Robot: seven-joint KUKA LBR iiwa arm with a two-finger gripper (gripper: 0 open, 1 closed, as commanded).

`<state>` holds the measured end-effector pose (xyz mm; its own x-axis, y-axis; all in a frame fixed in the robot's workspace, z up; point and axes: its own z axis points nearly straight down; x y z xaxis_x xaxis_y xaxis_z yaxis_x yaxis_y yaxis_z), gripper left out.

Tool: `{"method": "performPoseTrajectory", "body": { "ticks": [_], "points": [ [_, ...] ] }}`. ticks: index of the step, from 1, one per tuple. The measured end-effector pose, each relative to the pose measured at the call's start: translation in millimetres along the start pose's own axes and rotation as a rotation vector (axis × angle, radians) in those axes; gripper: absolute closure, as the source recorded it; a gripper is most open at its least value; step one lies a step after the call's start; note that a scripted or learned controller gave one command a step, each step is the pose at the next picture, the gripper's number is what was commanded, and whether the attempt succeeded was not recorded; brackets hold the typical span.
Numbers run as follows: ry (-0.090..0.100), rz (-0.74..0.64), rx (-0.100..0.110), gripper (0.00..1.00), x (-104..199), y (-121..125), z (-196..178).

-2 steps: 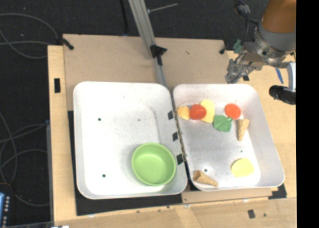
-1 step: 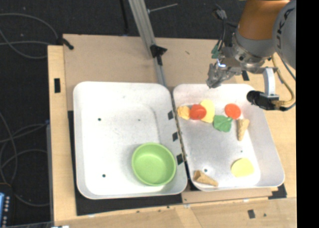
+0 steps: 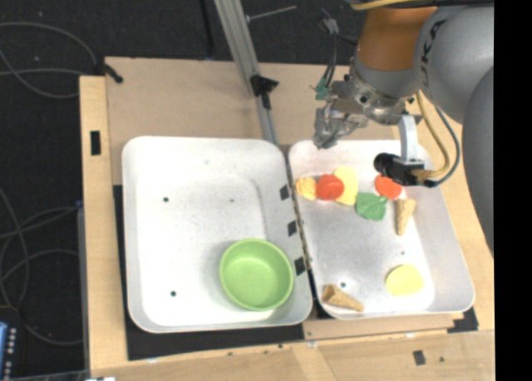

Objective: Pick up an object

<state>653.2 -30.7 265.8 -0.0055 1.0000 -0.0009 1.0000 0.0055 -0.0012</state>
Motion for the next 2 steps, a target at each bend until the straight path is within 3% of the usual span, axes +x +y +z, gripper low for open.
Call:
{"method": "performPoseTrajectory", "body": {
  "ticks": [2],
  "points": [
    [0.002,-0.002,-0.002,1.0,113,-6,9]
  ]
}}
